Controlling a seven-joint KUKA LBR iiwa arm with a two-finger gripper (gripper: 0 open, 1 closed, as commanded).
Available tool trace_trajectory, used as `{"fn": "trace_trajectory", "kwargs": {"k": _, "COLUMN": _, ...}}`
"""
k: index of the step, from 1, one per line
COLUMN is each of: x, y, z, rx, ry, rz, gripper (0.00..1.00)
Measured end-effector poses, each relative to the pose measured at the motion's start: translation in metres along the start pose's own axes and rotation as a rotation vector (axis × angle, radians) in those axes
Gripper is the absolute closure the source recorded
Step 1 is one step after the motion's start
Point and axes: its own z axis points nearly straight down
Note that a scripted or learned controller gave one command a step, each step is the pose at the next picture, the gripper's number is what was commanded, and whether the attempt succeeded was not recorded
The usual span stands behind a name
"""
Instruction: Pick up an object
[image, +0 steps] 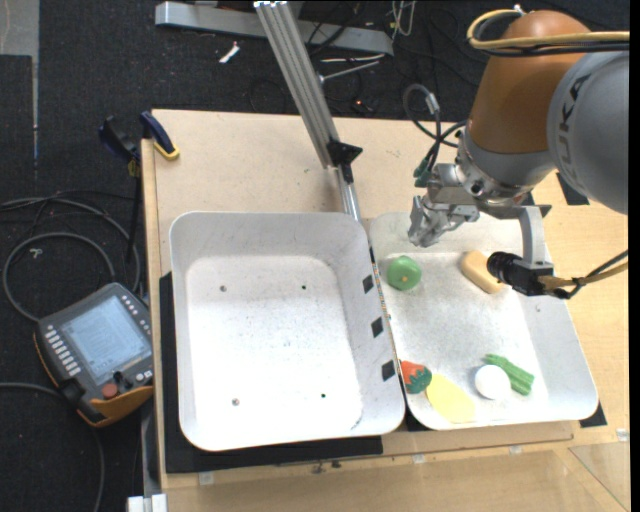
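Grey arm (590, 110) with orange band, reaching in from the right. Gripper (424, 237) hanging just above and to the right of the green ball (403, 272), near it but not touching. Fingers drawn narrow, close together, pointing down toward the bin floor, with nothing between them.

Green ball lying in the right bin (570, 350), in its upper left part, close to the wall shared with the left bin (270, 320). To the right of the green ball, a tan block (478, 270), lying at a slant, at about the same height in the view. Just right of that block, a black part (520, 273) with a cable, on a bracket coming down from the wrist.

Well below the green ball, along the near edge of the same bin, four more things in a loose row. Almost straight below the ball, a small red and green piece (415, 377), against the shared wall. Below and a little right of the ball, a flat yellow piece (450, 400). Further right, a white ball (491, 381), touching a green leafy piece (512, 372).

Left of the green ball, the left bin, white with small dark specks. Above and left of the ball, a slanted metal pole (310, 90) coming down to the table (250, 160). Far up and left of the ball, at the table corner, a blue and yellow clamp (150, 135). Far left of the ball, off the table on the dark floor, a hand controller (95, 345) with a screen and an orange edge.
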Motion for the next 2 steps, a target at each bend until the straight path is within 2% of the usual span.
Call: {"fn": "trace_trajectory", "kwargs": {"k": 2, "x": 0.115, "y": 0.009, "z": 0.015, "rx": -0.002, "ry": -0.001, "rz": -0.001, "gripper": 1.00}}
